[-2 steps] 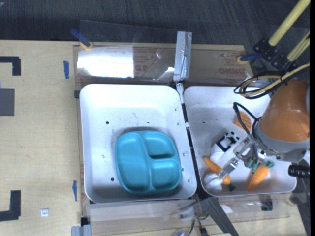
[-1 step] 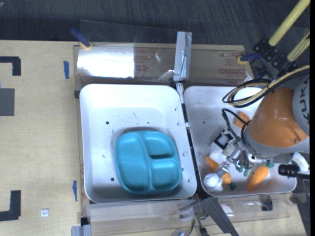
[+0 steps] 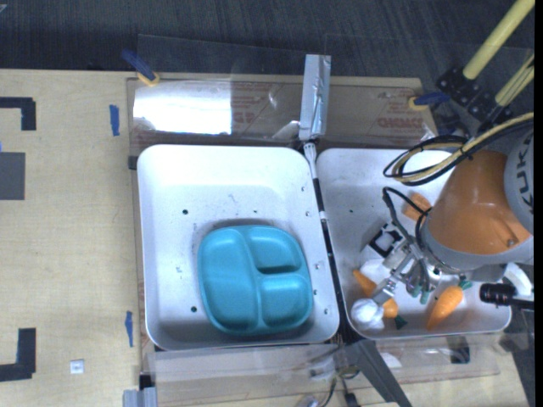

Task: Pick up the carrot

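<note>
The carrot (image 3: pixel 445 306) is an orange tapered piece lying near the front edge of the right bin (image 3: pixel 339 195), with a bit of green at its upper left end. My gripper (image 3: pixel 391 285) is low in that bin, just left of the carrot, and points down and to the left toward a cluster of small items. The grey arm with its orange band (image 3: pixel 475 206) covers the right half of the bin and hides what lies under it.
A white ball (image 3: pixel 366 314) and small orange pieces (image 3: pixel 367 281) lie by the gripper at the bin's front left. Another orange piece (image 3: pixel 417 203) sits beside the arm. The left bin (image 3: pixel 170 185) holds a blue divided plate (image 3: pixel 254 276). Black cables (image 3: pixel 424 161) loop over the right bin's back.
</note>
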`<state>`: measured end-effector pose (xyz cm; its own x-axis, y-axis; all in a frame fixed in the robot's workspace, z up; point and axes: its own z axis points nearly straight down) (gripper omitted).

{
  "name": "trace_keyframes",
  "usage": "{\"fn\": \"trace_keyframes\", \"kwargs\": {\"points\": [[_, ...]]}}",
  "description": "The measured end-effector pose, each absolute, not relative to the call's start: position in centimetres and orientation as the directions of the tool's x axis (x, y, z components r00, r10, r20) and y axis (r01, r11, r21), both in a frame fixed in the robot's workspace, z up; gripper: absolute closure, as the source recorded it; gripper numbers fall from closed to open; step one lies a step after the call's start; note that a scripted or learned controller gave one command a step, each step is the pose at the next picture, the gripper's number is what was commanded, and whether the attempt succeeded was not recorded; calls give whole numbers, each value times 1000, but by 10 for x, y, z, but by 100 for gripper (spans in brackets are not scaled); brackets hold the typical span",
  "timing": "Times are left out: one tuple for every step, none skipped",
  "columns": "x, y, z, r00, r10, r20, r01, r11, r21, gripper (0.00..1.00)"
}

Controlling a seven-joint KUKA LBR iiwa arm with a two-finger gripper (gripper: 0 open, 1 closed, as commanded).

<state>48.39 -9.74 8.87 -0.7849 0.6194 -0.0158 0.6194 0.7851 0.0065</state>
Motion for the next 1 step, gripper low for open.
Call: {"fn": "trace_keyframes", "kwargs": {"points": [[484,-96,99,-786,618,-13,618,786,8,100]]}}
